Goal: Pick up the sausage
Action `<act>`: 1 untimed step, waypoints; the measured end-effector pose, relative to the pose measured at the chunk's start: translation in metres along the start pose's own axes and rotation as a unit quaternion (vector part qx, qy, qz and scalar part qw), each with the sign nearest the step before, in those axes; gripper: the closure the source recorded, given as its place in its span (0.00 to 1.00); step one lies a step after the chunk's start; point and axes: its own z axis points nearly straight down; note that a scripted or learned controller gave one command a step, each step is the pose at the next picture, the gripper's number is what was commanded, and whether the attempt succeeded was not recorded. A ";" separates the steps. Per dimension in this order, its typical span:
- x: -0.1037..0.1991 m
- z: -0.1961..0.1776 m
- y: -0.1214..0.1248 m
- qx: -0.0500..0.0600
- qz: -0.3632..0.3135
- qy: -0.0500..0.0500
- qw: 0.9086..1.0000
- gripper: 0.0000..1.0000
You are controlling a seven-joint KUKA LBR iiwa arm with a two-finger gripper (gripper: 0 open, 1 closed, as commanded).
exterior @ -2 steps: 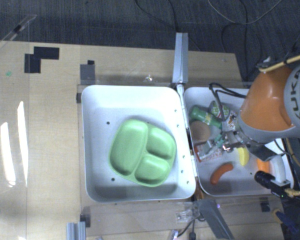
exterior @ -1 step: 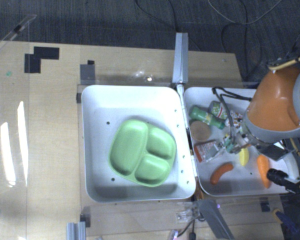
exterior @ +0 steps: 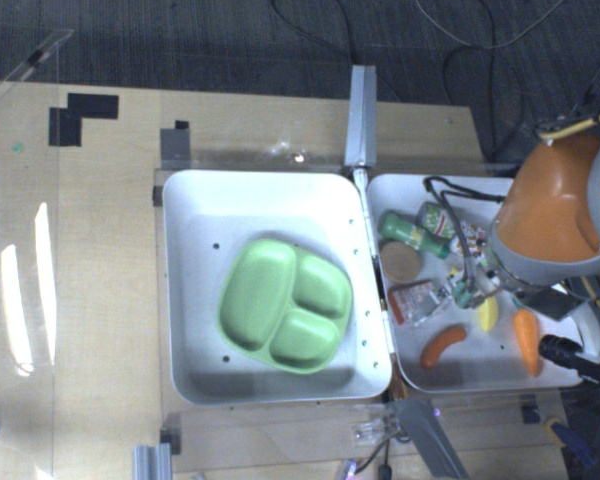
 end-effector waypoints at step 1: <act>0.013 -0.001 0.037 -0.001 -0.014 0.000 1.000 0.00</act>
